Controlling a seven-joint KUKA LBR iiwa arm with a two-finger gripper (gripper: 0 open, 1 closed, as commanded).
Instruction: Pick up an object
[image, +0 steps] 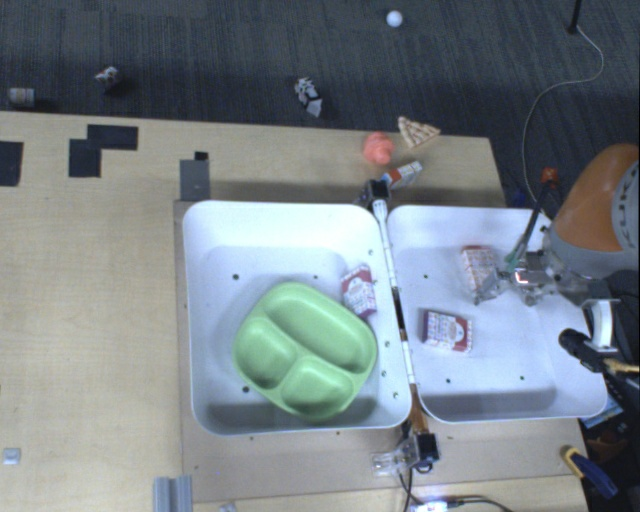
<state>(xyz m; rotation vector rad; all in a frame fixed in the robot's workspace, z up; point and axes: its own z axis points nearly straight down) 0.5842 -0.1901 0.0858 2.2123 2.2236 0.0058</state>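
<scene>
In the right bin (500, 395), a pale crinkled packet (476, 266) lies near the back and a red-and-white packet (446, 330) lies near the middle. My gripper (497, 284) reaches in from the right and sits low at the pale packet's right edge, touching or just beside it. In the left bin (205, 300), a green divided plate (305, 347) lies next to another red-and-white packet (358, 291) at its upper right.
The ridge where the two bins meet (395, 300) runs down the middle. On the bench behind the bins lie an orange ball (378, 148), a wedge-shaped toy (417, 131) and a small tube (403, 175). A cable (560, 90) hangs above the arm.
</scene>
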